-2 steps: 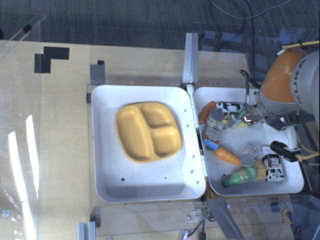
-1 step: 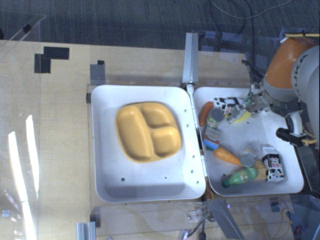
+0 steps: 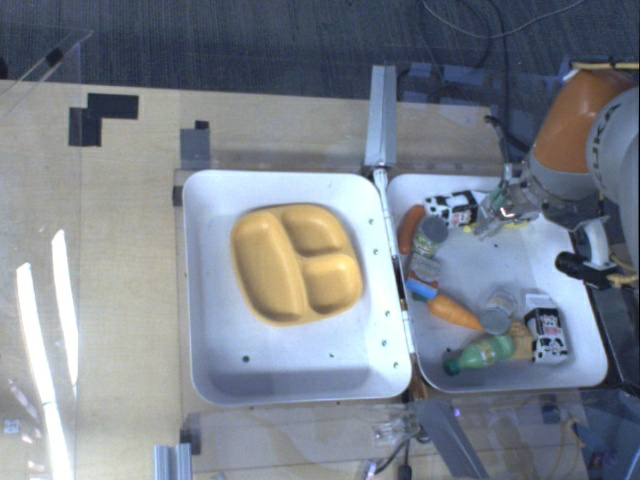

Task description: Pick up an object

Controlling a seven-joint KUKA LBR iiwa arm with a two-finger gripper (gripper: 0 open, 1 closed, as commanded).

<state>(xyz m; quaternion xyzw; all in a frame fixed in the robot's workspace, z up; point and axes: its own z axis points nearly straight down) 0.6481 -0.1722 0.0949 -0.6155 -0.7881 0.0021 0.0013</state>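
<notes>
My gripper (image 3: 497,211) hangs over the back of the right bin (image 3: 580,368), reaching in from the right under the orange-banded wrist. Just left of it lies a small black-and-white object (image 3: 451,208), close to the tip; I cannot see whether they touch. Further left, along the bin's left wall, lie a red-brown sausage (image 3: 408,228) and a clear bottle with a grey cap (image 3: 427,245). An orange carrot (image 3: 456,314) with a blue piece (image 3: 421,290) at its end lies mid-bin. A green bottle (image 3: 482,352) lies near the front.
A clear cup (image 3: 497,316) and a white box with black print (image 3: 545,332) sit at the front right of the right bin. The left bin (image 3: 215,368) holds a yellow divided tray (image 3: 296,262). A metal divider post (image 3: 381,118) stands between the bins at the back.
</notes>
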